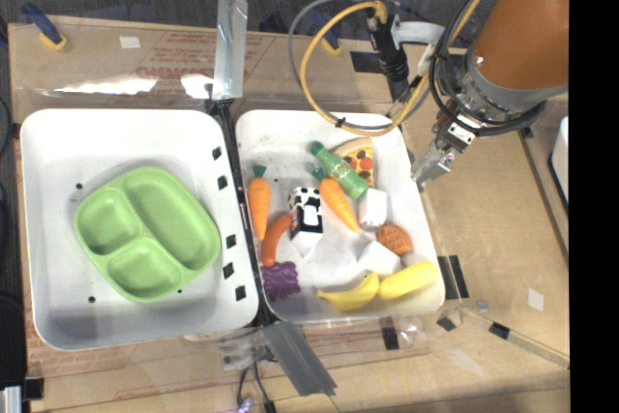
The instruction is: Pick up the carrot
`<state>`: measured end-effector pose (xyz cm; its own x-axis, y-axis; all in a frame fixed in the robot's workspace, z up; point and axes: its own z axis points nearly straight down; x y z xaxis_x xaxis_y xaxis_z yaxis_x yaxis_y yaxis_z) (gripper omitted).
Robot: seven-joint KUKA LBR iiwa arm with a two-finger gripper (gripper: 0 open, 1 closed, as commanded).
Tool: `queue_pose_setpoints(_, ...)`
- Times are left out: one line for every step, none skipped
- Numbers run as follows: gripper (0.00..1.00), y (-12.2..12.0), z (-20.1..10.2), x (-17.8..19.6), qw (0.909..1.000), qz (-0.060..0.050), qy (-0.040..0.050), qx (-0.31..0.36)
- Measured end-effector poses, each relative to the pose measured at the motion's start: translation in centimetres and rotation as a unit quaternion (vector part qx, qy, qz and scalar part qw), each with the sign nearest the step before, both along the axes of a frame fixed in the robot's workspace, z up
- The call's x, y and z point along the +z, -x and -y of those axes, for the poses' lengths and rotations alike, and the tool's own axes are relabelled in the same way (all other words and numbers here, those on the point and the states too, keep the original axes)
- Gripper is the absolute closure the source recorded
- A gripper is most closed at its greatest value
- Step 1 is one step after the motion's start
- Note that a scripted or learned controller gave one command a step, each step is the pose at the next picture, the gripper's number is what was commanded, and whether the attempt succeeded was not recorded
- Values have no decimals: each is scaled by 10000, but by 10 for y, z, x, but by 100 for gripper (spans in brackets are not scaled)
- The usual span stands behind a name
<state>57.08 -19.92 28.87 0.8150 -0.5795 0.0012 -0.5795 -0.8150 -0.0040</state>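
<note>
Over the right bin's far right edge, in the camera view, the grey arm with its orange band hangs with the gripper point(432, 164) above the rim, outside the clutter; whether it is open or closed I cannot tell, and nothing is visibly held in it. Two orange, tapered plastic carrots lie in the shallow white right bin point(253, 126): one carrot point(339, 202) slants across the middle, its top touching a green plastic bottle point(338, 169), with a black-and-white toy cow point(308, 208) just beside it; the other carrot point(258, 207) stands lengthwise near the left wall, close to a reddish sausage-shaped toy point(275, 239). A yellow plastic banana point(352, 292) lies along the near wall. The left bin point(44, 135) carries a green divided plate point(147, 232).

By my judgement the step in hand is the approach, the pick not yet begun. The next move calls for travelling left over the middle carrot, turning to straddle its slanted body, then descending clear of bottle and cow.
</note>
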Motion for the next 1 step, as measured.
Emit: queue_pose_setpoints(100, 83, 1, -8, 9923, -9, 1, 1239)
